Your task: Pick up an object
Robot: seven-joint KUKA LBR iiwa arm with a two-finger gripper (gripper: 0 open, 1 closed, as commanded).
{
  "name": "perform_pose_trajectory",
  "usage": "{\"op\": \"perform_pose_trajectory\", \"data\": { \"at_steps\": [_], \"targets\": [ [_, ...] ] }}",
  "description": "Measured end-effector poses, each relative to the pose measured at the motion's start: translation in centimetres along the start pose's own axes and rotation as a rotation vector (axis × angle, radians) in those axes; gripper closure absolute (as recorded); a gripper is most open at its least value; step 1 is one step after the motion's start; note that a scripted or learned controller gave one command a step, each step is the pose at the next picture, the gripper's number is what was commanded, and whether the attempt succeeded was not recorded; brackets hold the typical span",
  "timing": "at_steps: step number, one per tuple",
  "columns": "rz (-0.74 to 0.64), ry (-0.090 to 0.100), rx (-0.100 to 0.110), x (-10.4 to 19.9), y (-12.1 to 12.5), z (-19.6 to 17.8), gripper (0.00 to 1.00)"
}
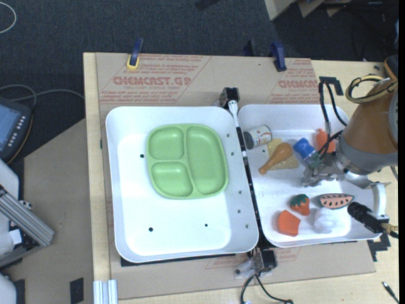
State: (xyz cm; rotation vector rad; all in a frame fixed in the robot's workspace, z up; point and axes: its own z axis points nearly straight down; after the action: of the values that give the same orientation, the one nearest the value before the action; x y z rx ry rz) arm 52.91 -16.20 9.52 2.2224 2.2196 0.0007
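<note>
- Left bin (126,189): I log it as holding a green divided plate (187,160) and little else; no concern of mine for this pick.
- Right bin (266,227), my landmark: all the candidate objects lie in it. Toward its far left corner, a small can (258,135) on its side; beside that, nearer the bin's middle, a yellow cone-shaped toy (276,157). A blue piece (304,147) and an orange piece (323,138) sit further to the bin's right, near the far wall.
- Along the bin's near wall: an orange block (288,223), a strawberry-like toy (300,202), a white crumpled lump (326,220) and a watermelon slice (335,201).
- Arm (373,135): enters over the bin's right rim, wrist angled down and leftward into the bin's middle.
- Gripper (314,173): low over the bin floor, just near of the blue piece, far side of the strawberry-like toy. I see nothing between its fingers; how far they are spread I cannot tell from this angle.
- Step in hand, as I judge it: descent for a grasp, nothing picked yet.
- Next move calls for centring on one object, likely the blue piece, closing firmly, then lifting straight up.
</note>
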Motion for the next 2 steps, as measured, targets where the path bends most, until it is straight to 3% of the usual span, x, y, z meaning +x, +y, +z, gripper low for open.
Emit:
{"op": "perform_pose_trajectory", "data": {
  "at_steps": [2],
  "targets": [
    [-0.002, -0.003, -0.006, 0.2, 1.1, -10.6, 1.00]
  ]
}}
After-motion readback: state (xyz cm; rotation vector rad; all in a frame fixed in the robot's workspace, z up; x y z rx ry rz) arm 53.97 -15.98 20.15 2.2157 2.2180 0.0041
